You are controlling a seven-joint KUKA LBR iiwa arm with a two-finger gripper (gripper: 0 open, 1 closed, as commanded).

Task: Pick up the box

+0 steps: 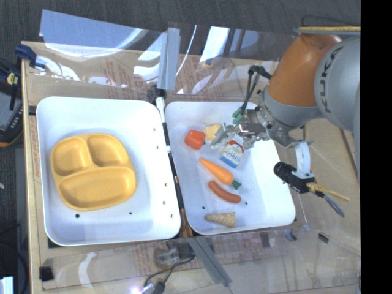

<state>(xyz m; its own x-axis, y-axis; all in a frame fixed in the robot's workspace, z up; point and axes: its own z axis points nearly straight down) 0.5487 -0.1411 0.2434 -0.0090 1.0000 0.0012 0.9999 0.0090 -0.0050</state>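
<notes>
White and blue, the box (232,154) is lying in the right bin (269,207), just below the gripper (240,129) and seemingly touching it. Whether the gripper is parted or closed I cannot tell (metal clutter is blurring it), so no grasp can be claimed. To do this step well, I judge the gripper should be centring over the box's narrow sides before closing, then lifting straight up. The yellow block (213,131) is sitting just left of the gripper, the red piece (195,139) further left. The carrot (218,171) is lying just below the box, the sausage (225,192) and cone (220,218) beyond. The yellow block is crowding the approach most. The yellow tray (93,169) is resting far left in the other bin (147,225).
</notes>
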